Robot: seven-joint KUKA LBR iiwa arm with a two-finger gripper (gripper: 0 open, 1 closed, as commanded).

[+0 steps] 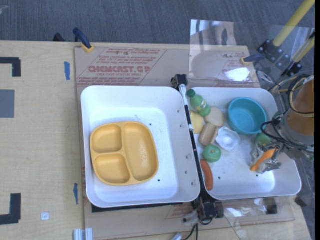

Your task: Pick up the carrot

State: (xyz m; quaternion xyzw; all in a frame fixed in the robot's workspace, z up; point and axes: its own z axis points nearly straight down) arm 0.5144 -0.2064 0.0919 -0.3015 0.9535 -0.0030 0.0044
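1. As I looked down on the bench (pixel 35 159), the carrot (pixel 269 155) was a short, bright orange stick lying at a slant. Its lower end pointed toward the near left, and a patch of green lay just beyond its upper end.
2. It lay in the right bin (pixel 287 189), toward that bin's right side, near the front of the blue bowl (pixel 246 116).
3. The claw (pixel 265 162) was down in the same spot, its pale metal parts crowded right around the carrot, which looked to be touching them. I could not tell whether the claw was spread or pressed together, nor whether it truly had the carrot.
4. The arm (pixel 302 114) stood over the bin's right edge, with dark cables looped beside it.
5. Both bins were shallow, smooth white trays with rounded corners. The left bin (pixel 170 104) held a glossy yellow plate (pixel 124 153) divided into three compartments.
6. The bowl was round and matte blue. To its left lay a small green bottle (pixel 198 103), some beige blocks and a round green piece (pixel 212 154).
7. A smooth, red-orange, sausage-shaped piece (pixel 207 175) lay along the right bin's left wall, well apart from the claw.
8. Under the bins lay a printed cardboard sheet (pixel 120 66) on the pale wooden bench.
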